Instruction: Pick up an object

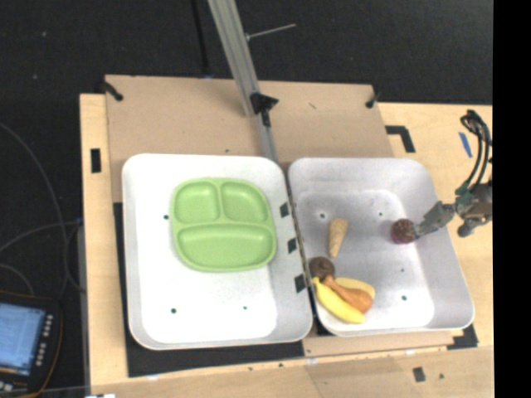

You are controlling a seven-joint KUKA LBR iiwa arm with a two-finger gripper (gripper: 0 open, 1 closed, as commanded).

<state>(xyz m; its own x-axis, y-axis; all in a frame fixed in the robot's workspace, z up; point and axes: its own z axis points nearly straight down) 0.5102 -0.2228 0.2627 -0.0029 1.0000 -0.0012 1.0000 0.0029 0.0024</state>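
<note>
Dark floor point(99, 23), tan wooden bench point(332, 123), slanted metal pole point(232, 40)

One fixed camera above my bench point(348, 106), looking down at a slant on both bins, left bin point(149, 247), right bin point(415, 189); moderately far.

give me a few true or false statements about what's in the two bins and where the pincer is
1. The green divided plate lies in the left bin. True.
2. The banana sits on the green plate. False: it lies in the right bin, near its front left corner.
3. The pincer is at the right bin's right side, next to a dark purple ball. True.
4. The cone lies in the left bin. False: it is in the right bin.
5. A carrot rests against the banana. True.
</note>
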